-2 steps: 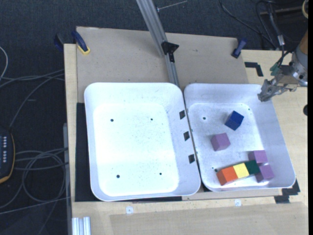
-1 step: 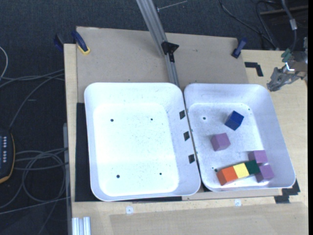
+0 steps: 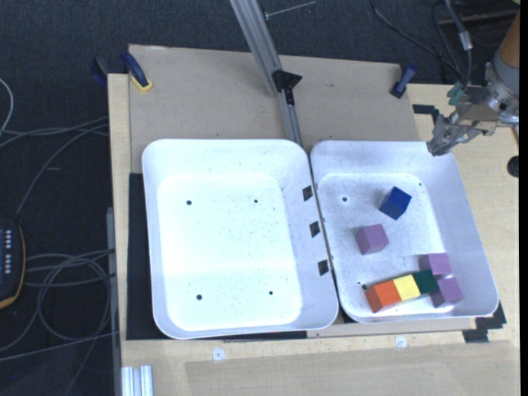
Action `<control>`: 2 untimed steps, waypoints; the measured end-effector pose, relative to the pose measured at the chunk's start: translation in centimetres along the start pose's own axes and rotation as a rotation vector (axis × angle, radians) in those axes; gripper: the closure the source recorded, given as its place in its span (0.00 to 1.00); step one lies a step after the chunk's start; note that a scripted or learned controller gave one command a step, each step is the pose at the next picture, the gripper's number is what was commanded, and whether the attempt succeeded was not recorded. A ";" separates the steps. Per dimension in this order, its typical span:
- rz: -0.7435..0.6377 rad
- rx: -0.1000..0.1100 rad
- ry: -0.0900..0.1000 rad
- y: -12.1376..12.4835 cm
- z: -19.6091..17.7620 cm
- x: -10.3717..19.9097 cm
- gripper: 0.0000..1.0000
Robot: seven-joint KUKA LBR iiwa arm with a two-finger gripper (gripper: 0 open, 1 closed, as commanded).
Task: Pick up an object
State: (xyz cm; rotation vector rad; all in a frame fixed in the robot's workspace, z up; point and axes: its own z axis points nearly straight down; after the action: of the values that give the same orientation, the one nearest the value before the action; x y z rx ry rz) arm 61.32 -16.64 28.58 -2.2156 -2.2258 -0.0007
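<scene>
The right bin (image 3: 462, 213) holds a blue cube (image 3: 396, 202) near its middle and a purple cube (image 3: 371, 238) just below it. Along the bin's front edge lies a row of orange (image 3: 382, 294), yellow (image 3: 405, 287) and green (image 3: 425, 283) blocks, with two purple blocks (image 3: 441, 277) at its right end. My gripper (image 3: 441, 143) hangs at the bin's far right corner, above the rim and well clear of every block. Nothing shows between its fingers.
The left bin (image 3: 157, 221) sits beside the right one. A grey metal rail (image 3: 264, 52) slants across the bench behind the bins. Blue clamps (image 3: 136, 71) hold the board's back corners. Cables trail on the floor at left.
</scene>
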 end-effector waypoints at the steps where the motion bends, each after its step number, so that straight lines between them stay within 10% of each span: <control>1: -0.001 0.002 0.002 0.1 1.6 4.9 1.00; 2: -0.002 0.002 0.002 -0.4 3.1 10.3 1.00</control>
State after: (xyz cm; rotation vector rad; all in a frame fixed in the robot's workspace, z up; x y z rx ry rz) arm 60.91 -6.37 25.54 -2.2115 -2.2256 -0.0001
